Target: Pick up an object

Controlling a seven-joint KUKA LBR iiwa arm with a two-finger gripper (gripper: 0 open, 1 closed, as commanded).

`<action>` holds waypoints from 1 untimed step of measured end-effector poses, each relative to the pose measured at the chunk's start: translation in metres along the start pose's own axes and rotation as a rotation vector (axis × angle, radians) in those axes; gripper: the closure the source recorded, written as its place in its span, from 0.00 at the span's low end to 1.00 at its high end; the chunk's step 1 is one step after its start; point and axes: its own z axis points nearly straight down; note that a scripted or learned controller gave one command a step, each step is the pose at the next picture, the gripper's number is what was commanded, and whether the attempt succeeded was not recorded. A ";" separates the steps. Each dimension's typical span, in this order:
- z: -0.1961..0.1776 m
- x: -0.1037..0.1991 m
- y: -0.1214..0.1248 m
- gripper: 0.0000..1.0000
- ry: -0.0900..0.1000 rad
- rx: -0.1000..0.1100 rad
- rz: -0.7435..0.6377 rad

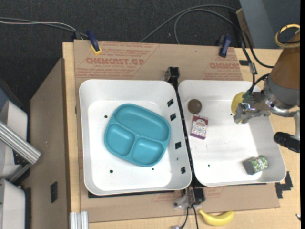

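In the right bin lie a brown ball near the far left corner, a small red and white packet just below it, and a green-patterned grey object near the front right corner. A yellow object sits at the bin's far right, partly hidden behind the gripper. The gripper hangs low over the bin's right side, right next to the yellow object. The left bin holds a teal divided plate.
The grey arm with its orange band comes in from the right above the right bin's far edge. A black clamp sits between the bins at the back. Cables run across the back. A yellow banana lies on the bench in front.
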 end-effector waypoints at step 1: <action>-0.040 0.000 0.002 1.00 0.000 0.000 -0.001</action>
